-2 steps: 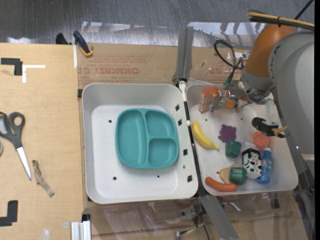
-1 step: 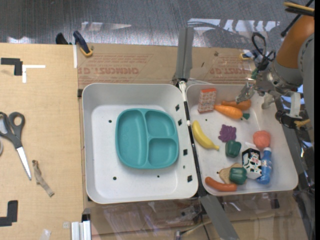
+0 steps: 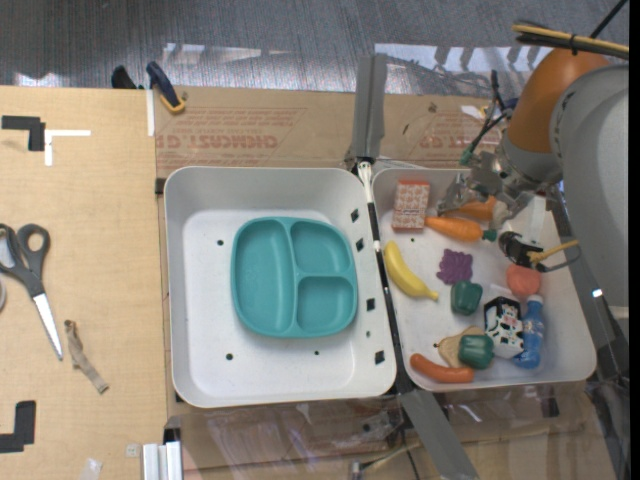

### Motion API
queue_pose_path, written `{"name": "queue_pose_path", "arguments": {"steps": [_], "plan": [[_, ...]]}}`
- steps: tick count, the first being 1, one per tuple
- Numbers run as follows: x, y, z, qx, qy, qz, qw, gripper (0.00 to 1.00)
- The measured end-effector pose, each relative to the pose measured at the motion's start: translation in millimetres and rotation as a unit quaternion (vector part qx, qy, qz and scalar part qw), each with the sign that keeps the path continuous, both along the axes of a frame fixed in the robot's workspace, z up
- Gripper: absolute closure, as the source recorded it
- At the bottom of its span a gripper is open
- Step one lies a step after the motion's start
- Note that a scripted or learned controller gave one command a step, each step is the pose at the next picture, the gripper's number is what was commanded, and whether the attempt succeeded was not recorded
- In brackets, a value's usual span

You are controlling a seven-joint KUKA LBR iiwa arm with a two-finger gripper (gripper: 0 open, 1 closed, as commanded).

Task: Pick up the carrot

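Camera view: I see my arm reaching in from the right and bent down over the far right corner of the right bin, orange band uppermost. The claw hangs low just above the carrot; how wide it stands I cannot tell. The carrot is orange, tapered, lying flat and nearly level, thick end with a green stub pointing right. It rests on the bin floor beside a small patterned box, above a purple piece and a banana.
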State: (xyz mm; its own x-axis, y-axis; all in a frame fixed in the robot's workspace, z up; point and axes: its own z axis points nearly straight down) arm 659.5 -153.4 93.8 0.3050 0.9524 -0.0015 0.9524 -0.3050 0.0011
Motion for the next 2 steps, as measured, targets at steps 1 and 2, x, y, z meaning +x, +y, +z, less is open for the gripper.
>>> {"name": "queue_pose_path", "arguments": {"steps": [1, 2], "plan": [[0.7, 0.2, 10.3, -0.0016, 0.0, 0.003, 1.0, 1.0], [-53.4, -24.1, -1.3, 0.0007, 0.001, 0.244, 0.9698, 1.0]]}}
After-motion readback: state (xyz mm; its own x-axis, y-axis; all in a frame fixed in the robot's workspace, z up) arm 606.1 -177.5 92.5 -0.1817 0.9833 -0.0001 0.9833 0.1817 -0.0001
